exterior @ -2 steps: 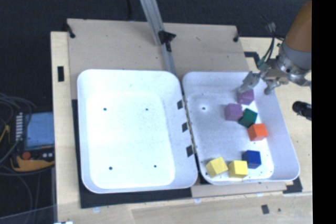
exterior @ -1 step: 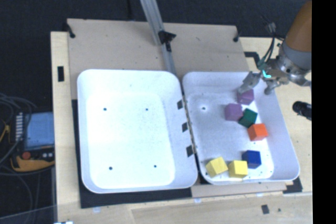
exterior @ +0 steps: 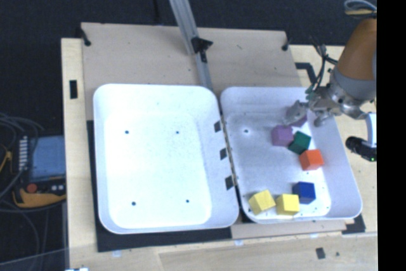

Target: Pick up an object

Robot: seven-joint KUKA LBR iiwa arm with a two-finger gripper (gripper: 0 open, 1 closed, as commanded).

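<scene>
The right bin (exterior: pixel 254 111) holds several small blocks: a purple one (exterior: pixel 282 135), a green one (exterior: pixel 300 141), an orange one (exterior: pixel 311 159), a blue one (exterior: pixel 304 191) and two yellow ones (exterior: pixel 261 201) (exterior: pixel 287 203). My gripper (exterior: pixel 304 112) hangs over the bin's upper right part, just above and to the right of the purple block. The arm reaches in from the right, its orange band showing above the wrist. No block sits between the fingers.
The left bin (exterior: pixel 108 105) lies beside the right one. A slanted metal pole (exterior: pixel 181 9) rises from behind the bins. A cable box and wires (exterior: pixel 38 168) sit off the bench to the left.
</scene>
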